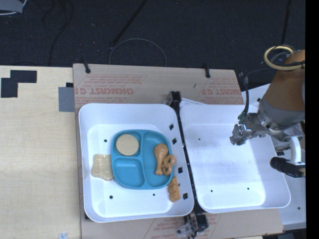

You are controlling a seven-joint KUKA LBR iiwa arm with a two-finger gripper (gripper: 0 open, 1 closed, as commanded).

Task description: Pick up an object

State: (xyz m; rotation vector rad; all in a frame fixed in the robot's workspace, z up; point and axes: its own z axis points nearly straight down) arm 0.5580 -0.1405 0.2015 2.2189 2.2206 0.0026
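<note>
Gripper (238,135): over right bin (219,193), jaw state indiscernible. Risk: grasping nothing, since objects lie in left bin (94,121).

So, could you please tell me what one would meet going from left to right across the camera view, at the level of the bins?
Pale toast piece → blue divided tray → round cracker → pretzel-like piece → divider between the bins → right bin → gripper.

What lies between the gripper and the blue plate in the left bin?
In the camera view, between the gripper and the blue plate: bare right bin floor, then the black clips joining both bins.
</note>
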